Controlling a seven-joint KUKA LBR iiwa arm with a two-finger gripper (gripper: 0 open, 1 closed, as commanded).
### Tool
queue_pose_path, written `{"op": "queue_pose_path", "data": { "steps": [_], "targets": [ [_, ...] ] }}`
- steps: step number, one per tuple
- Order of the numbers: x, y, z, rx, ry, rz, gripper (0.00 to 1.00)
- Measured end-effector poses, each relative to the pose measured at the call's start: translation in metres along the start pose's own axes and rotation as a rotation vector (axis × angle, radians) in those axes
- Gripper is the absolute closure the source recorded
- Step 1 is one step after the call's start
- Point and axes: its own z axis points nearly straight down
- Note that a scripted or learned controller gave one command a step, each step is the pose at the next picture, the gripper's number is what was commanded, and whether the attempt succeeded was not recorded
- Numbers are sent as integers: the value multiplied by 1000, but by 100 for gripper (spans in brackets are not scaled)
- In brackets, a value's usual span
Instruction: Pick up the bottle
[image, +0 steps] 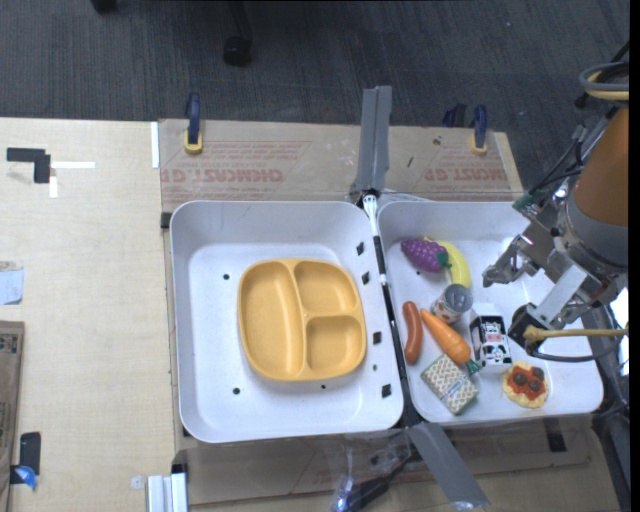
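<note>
1. The gripper (507, 268) is hanging over the right bin's (590, 400) far right part, with the grey arm (585, 235) reaching in from the right – I cannot tell whether it is apart or together, and nothing is showing in its grasp
2. The bottle (455, 302) is sitting near the middle of the right bin, grey cap up, left of the gripper and apart from it
3. Just beside the bottle, a carrot (446, 337) is lying at a slant, and a sausage (411, 332) is lying to the carrot's left
4. A small carton (490, 339) is standing right of the carrot, below the gripper
5. Grapes (424, 254) and a banana (458, 265) are resting together above the bottle
6. A patterned block (448, 384) and a pizza slice (526, 384) are lying along the bin's near edge
7. The left bin (200, 330) is holding a yellow tray (300, 318) – three compartments, lying flat in the middle
</note>
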Motion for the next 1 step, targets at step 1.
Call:
{"op": "queue_pose_path", "data": {
  "steps": [1],
  "targets": [
    [62,-66,8,0,0,35,0]
  ]
}}
